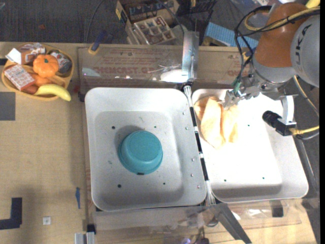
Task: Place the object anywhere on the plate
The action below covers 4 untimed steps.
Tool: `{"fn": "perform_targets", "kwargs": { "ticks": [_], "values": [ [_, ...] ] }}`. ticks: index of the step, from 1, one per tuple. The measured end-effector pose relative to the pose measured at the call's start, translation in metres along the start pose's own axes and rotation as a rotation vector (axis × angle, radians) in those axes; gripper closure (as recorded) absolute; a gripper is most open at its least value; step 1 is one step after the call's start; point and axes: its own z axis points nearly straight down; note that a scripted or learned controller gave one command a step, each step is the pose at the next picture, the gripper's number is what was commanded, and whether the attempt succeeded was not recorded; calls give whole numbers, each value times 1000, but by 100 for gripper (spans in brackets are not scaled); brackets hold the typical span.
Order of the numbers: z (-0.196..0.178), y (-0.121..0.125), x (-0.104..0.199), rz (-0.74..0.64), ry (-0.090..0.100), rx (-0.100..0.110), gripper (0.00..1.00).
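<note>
We saw the pincer (234, 96) poised at the yellow cloth's (217, 121) upper edge in the right bin (264, 177), apparently for grasping; whether spread or pressed, we couldn't tell.

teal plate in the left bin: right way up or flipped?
Flipped, it seems: the teal plate shows a flat raised base on top, no hollow. Nothing on it.

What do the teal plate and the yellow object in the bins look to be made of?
Teal plate: probably hard plastic, smooth with a soft sheen and an even colour. Yellow object: seemingly soft cloth or foam, matte, with folds and a limp, uneven outline; the view leaves it open.
</note>
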Motion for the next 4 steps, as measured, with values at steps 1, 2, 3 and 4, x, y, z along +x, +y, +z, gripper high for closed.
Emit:
{"fn": "perform_targets", "kwargs": {
  "ticks": [1,2,3,4],
  "values": [
    [-40,1,-2,2,0,1,100],
    [-38,-1,57,-398,3,3,100],
    [-33,-13,99,-793,4,1,100],
    [-29,-22,151,-1190,4,-1,100]
  ]
}}
